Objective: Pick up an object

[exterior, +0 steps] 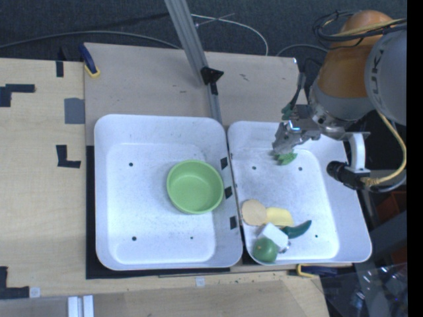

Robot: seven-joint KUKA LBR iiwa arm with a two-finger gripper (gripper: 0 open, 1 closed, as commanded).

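The jaws [286,149] are hanging over the right bin's [344,243] far left part, touching a small green piece [287,157]; whether they are gripping it is unclear.

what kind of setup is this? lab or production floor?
Most likely a robotics lab bench: two white bins of toy-like items such as a green bowl, taped markers on the bench, loose cables, and the arm's claw.

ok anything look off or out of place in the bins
Nothing spilled or damaged. The green bowl sits upright in the left bin; the small items are bunched in the right bin's near corner, overlapping.
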